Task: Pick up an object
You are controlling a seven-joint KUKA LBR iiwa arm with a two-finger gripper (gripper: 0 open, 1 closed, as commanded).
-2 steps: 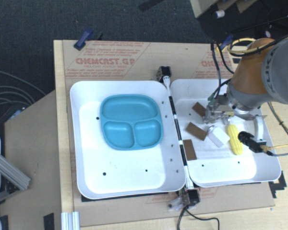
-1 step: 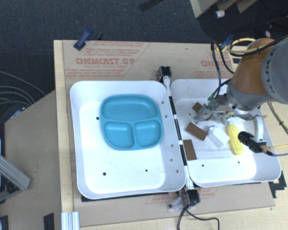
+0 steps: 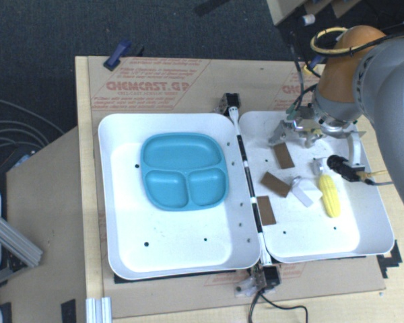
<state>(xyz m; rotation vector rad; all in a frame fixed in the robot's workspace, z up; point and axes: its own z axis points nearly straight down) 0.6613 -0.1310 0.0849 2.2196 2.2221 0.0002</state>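
In the right bin lie three flat brown blocks: one near the back, one in the middle, one by the left wall. A yellow corn cob lies to the right, with a small white and grey piece beside it. My gripper hangs low over the bin's back part, just behind the rearmost brown block. I see nothing held in it.
The left bin holds a blue divided plate. A black divider rail runs between the two bins. The grey arm comes in from the right above the right bin's back corner.
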